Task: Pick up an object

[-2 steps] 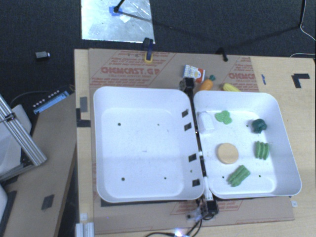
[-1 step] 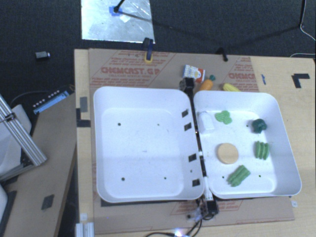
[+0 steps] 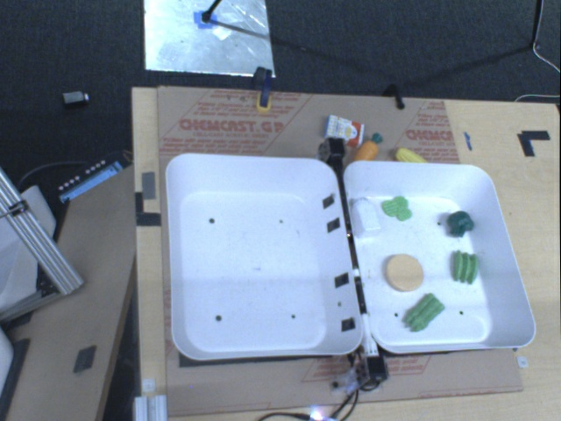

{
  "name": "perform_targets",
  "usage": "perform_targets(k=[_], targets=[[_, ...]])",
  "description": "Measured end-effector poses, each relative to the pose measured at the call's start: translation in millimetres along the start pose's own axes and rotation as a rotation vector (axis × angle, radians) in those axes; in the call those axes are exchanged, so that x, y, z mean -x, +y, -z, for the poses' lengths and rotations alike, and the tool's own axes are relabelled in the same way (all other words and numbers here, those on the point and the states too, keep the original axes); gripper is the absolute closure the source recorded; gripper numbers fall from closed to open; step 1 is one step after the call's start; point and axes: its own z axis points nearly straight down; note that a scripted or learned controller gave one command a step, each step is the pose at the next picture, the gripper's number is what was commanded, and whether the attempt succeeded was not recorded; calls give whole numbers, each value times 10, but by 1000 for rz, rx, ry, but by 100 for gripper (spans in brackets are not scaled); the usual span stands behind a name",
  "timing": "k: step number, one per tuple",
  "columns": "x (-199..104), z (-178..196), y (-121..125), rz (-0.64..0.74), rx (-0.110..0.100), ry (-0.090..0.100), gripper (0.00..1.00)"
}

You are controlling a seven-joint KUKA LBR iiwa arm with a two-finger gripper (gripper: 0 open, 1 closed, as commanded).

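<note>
The right bin holds several small objects. A tan round disc lies near its middle. A light green ridged piece sits below the disc. Another green ridged piece lies to the right. A dark teal lump rests near the right wall. A light green leafy piece and a white block lie at the upper left of this bin.
The left bin stands beside the right one, joined by black clips. Behind the bins on the cardboard lie an orange piece, a yellow piece and a small packet. A metal plate lies on the floor beyond.
</note>
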Motion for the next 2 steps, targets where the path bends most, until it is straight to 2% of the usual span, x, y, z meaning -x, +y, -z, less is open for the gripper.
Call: perform_targets(k=[1, 2], targets=[[67, 1, -1, -3, 0, -1, 100], [-225, 0, 3, 1, 0, 0, 100]])
